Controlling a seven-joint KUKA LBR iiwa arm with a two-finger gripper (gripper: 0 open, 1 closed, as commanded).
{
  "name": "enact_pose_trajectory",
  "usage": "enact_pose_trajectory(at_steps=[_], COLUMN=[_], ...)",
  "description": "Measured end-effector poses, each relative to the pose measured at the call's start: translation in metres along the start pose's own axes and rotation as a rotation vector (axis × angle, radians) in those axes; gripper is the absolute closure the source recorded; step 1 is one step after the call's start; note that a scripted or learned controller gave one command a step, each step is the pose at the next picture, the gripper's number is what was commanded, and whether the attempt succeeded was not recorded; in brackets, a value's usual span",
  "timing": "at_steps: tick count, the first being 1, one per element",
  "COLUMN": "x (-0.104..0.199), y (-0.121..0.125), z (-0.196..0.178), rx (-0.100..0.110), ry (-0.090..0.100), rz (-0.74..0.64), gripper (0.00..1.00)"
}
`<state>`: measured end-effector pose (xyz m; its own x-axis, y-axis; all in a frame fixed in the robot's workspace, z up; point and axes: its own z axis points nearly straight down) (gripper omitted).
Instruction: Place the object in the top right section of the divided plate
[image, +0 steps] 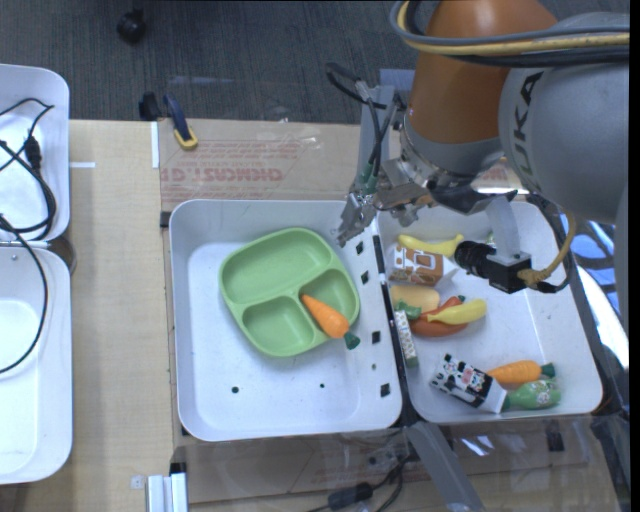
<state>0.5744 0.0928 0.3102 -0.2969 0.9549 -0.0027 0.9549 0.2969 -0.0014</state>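
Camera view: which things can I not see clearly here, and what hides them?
- Gripper: fingers small and blurred against the bin wall; open or shut is unclear.
- Carton: label too small to read.
- Arm: cut off by the top edge; it covers the right bin far corner.
- Carrot: leaf end overhangs the green plate rim.

A smooth, matt green plastic divided plate (285, 290) sits in a glossy white plastic bin (200, 400). The surface (110, 300) looks like pale wood, with brown cardboard (260, 165) on it.
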Motion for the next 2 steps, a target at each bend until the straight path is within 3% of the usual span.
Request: enact_pose_trajectory(at_steps=[1,2], x=[0.063,0.088], y=[0.007,-0.029], z=[0.173,0.206], rx=[0.004,-0.015], ry=[0.001,-0.007], rz=[0.324,-0.101], gripper=[0.00,0.00])
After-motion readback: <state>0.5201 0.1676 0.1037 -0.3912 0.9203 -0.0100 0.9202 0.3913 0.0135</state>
